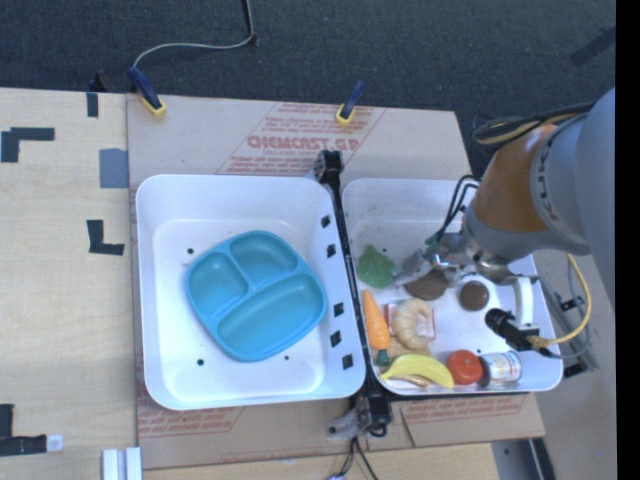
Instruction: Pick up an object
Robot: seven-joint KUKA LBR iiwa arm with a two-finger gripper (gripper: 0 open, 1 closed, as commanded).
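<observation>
One gripper (428,268) hung low over the right bin (400,196), its finger state indeterminable, directly above a brown object (428,287) lying between the green piece (375,266) and pastry (411,321).

The arm (545,183) runs off the right edge, so its upper part is cut away. Its bulk covers the far right corner of the right bin (400,193), and that bin's right wall is lost behind it. The claw (432,261) sits low among the food, small and dark, and I cannot tell how its fingers stand. A brown lump (428,287) lies just at its tip; whether they touch is unclear. The small jar (503,368) by the near wall is too blurred to read. On the desk (60,298), black tape marks (22,441) at the left are clipped by the edge.
</observation>
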